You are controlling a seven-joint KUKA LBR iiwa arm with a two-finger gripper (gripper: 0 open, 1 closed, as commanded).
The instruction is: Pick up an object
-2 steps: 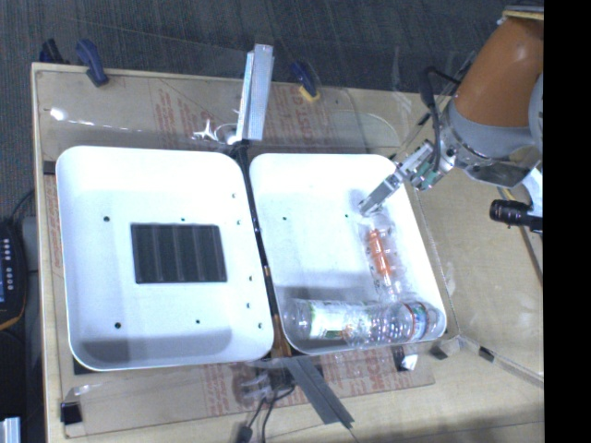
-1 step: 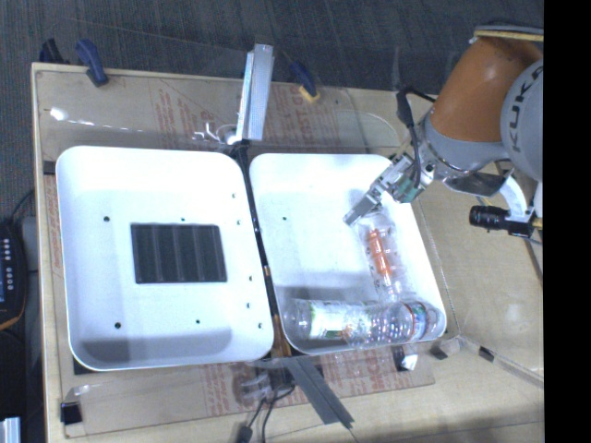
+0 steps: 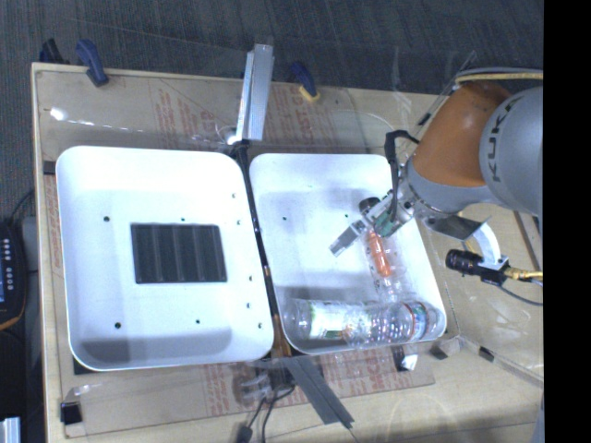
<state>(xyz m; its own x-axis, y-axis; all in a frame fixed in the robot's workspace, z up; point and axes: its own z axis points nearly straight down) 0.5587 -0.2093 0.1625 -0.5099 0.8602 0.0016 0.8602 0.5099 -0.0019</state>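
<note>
My pincer (image 3: 367, 221) hangs over the right bin (image 3: 305, 178), in its right half, reached in from my grey arm (image 3: 517, 146) with the orange band (image 3: 457, 141) above the wrist. Whether my pincer is apart or together I cannot tell; the metal parts blur together from this angle.

Just below my pincer, toward the near side of the bin, lies a small clear bottle with an orange label (image 3: 380, 255), slanting away from me toward the bin's front corner. Its upper end sits right by my pincer, but I cannot see that it is between anything of mine, so I do not count it as held.

Further below, along the bin's near wall, a large clear plastic bottle (image 3: 360, 321) lies on its side, stretched across most of that wall, with a greenish label toward its left end. The small bottle's lower end comes close to it.

Well off to my pincer's left is the left bin (image 3: 83, 192), with a dark ribbed rectangle (image 3: 178, 253) on its floor. Both bins rest on the counter (image 3: 138, 109), where blue clamps (image 3: 90, 61) grip the far edge.
</note>
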